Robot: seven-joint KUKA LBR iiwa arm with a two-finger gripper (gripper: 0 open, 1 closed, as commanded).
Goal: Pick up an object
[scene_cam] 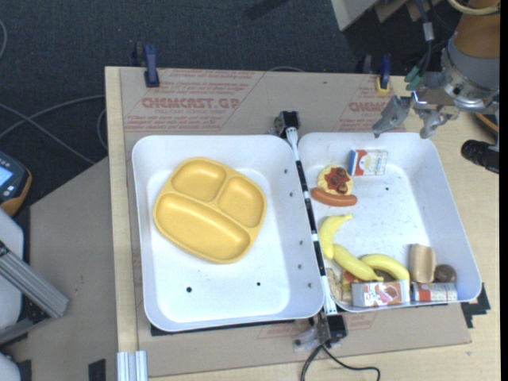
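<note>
My gripper (pixel 412 122) hangs over the far rim of the right bin (pixel 444 201), fingers spread open with nothing between them. Below it in that bin lie a small white, red and blue carton (pixel 368 163), a toy pizza slice (pixel 335 178) and a hot dog (pixel 334 199). Nearer the front are a banana (pixel 331 230), a second banana (pixel 367 265), a bread roll (pixel 421 262), a brown ball (pixel 445 274) and two small cartons (pixel 379 294) along the front wall.
The left bin (pixel 159 292) holds a yellow divided plate (pixel 209 208). Blue clamps (pixel 148 62) sit at the bench's back edge. A black clip (pixel 287 121) joins the bins at the back, and cables trail at the front.
</note>
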